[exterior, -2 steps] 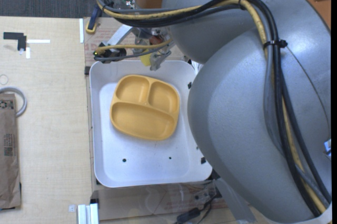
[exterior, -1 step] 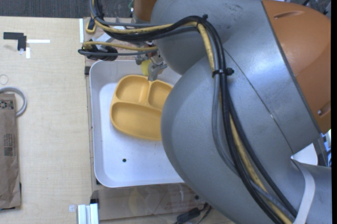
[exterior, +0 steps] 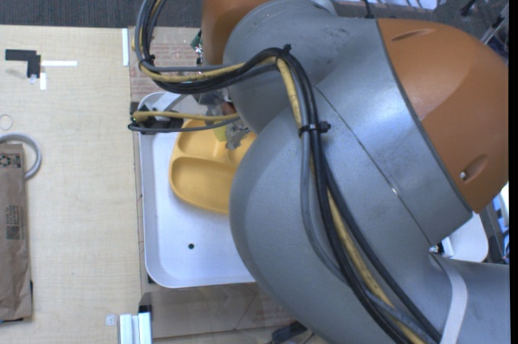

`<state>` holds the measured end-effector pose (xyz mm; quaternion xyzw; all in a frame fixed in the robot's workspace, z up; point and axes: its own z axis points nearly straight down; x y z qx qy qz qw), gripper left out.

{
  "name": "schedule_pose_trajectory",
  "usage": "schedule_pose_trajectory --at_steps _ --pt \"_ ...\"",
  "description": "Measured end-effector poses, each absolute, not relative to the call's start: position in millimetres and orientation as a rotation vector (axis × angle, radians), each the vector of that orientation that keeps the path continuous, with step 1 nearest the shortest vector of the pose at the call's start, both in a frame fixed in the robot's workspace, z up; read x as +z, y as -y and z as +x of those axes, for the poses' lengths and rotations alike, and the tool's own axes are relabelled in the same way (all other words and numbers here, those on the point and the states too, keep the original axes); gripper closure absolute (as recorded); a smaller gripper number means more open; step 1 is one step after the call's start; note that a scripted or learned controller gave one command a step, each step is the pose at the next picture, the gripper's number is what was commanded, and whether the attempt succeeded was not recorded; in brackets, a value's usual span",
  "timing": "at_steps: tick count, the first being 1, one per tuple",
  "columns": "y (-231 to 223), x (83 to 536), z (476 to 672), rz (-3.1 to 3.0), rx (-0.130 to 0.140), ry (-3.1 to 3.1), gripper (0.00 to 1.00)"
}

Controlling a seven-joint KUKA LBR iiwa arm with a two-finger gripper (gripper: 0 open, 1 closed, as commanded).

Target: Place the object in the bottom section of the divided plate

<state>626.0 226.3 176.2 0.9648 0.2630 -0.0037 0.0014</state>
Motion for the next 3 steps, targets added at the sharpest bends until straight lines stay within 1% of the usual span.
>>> schedule_pose_trajectory --at_steps 1,2,3 --pt "-219 118 646.4 3.126 0.0 -0.322 1.0" --pt "-145 94 647.3 3.125 -0.003 -0.375 1.0" --pt "-144 93 647.3 3.122 -0.003 -0.375 0.0"
